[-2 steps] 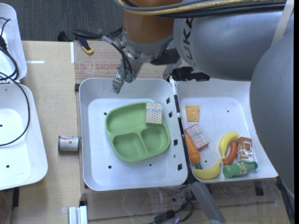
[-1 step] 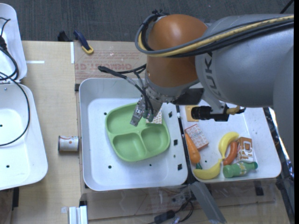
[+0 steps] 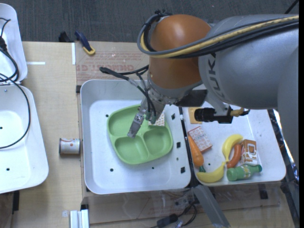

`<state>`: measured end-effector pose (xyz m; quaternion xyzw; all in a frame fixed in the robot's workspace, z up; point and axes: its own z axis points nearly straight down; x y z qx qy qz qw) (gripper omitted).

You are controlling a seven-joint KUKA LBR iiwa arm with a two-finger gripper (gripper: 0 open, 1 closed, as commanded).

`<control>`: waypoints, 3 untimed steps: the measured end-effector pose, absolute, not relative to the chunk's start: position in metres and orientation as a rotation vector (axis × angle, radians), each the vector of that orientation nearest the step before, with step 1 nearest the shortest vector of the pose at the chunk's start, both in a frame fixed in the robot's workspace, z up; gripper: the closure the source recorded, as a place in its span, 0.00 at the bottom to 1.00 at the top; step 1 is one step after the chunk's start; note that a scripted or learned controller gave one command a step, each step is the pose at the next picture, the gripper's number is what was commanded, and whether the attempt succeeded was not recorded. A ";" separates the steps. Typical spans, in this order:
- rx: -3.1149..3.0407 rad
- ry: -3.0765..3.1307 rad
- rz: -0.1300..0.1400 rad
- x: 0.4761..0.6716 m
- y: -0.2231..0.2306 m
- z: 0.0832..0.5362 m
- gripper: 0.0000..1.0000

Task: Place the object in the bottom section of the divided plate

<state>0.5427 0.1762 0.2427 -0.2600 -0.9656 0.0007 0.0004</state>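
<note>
Gripper (image 3: 137, 125) hangs over the green divided plate (image 3: 140, 136) in the left bin (image 3: 95, 141); the arm's bulk hides much of it, so whether it grips anything cannot be told. Possible task items, a banana (image 3: 213, 174) and carrot (image 3: 195, 153), lie in the right bin (image 3: 266, 127).

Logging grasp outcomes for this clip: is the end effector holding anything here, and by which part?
It cannot be told. The end effector is over the green divided plate in the left bin, with no object visible in it, but the arm blocks the view.
</note>
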 end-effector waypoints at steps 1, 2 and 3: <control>-0.824 -3.031 0.003 0.544 0.175 0.251 1.00; -0.824 -3.031 0.003 0.544 0.175 0.251 0.00; -0.651 -3.073 0.002 0.494 0.157 0.270 0.00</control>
